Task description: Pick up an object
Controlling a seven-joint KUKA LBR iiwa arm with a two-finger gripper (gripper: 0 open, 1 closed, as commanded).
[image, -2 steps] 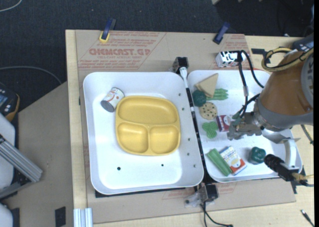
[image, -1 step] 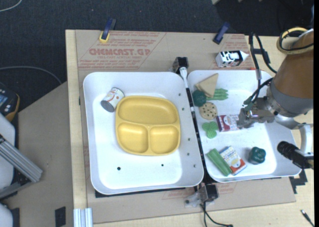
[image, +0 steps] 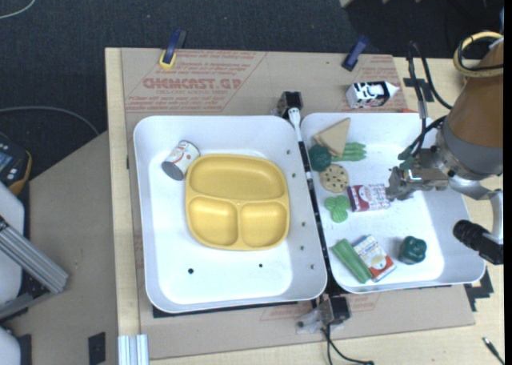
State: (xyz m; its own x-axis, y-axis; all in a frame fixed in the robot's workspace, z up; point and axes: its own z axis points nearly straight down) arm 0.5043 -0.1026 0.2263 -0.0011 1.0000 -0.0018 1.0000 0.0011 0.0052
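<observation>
Nearest the camera in the right-hand shallow white bin [image: 448,275] lie a green stick-shaped block [image: 349,260], a small red-and-white printed box [image: 374,256] touching it, and a dark green rounded toy [image: 413,250] near the arm's side. Further in, a red-and-white printed packet [image: 370,197] lies just beside the grey two-finger gripper [image: 398,185], which hangs low at the packet's right edge — whether its jaws are spread or pinching the packet cannot be told. A bright green lumpy toy [image: 338,209] and a tan dotted round cookie [image: 334,177] sit left of the packet, with a tan wedge-shaped block [image: 334,136] at the far end. The left-hand white bin [image: 160,275] holds a yellow three-compartment plastic plate [image: 237,199] and a small tipped printed cup [image: 180,158] beyond it.
</observation>
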